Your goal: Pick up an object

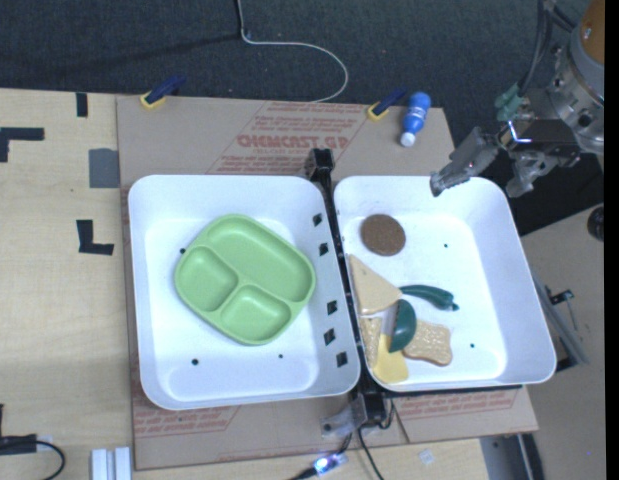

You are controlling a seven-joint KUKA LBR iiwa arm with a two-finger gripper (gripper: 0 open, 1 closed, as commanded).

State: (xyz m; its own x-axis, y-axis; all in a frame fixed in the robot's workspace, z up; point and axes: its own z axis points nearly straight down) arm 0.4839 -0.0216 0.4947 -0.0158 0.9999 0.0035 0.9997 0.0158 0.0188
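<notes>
- While the grey arm with the orange band (pixel 589 43) reaches in from the right, its two-finger gripper (pixel 486 168) hangs above the far right corner of the right shallow white bin (pixel 489 268); the two fingers stand spread apart, one dark finger (pixel 457 171) slanting down over the bin's far rim, and nothing sits between them.
- The right bin holds the loose objects: a round brown cookie-like disc (pixel 384 235) lies near the far left part, apart from the rest.
- Nearer the camera, a pale tan wedge shaped like a sandwich slice (pixel 372 288) lies against the bin's left wall.
- A dark green chilli-shaped pepper (pixel 429 295) lies just beside the wedge, towards the bin's middle.
- A second dark green leaf-shaped piece (pixel 401 323) rests on top of a tan toast-shaped slice (pixel 431 346) and a yellow piece (pixel 389 366) in the near left corner.
- The left shallow white bin (pixel 159 268) carries a light green plastic plate with three compartments (pixel 244 279), lying flat near its middle.
- Both bins sit on a brown cardboard sheet with red lettering (pixel 279 138).
- A small blue and white bottle (pixel 415 118) lies on its side on the cardboard beyond the right bin.
</notes>
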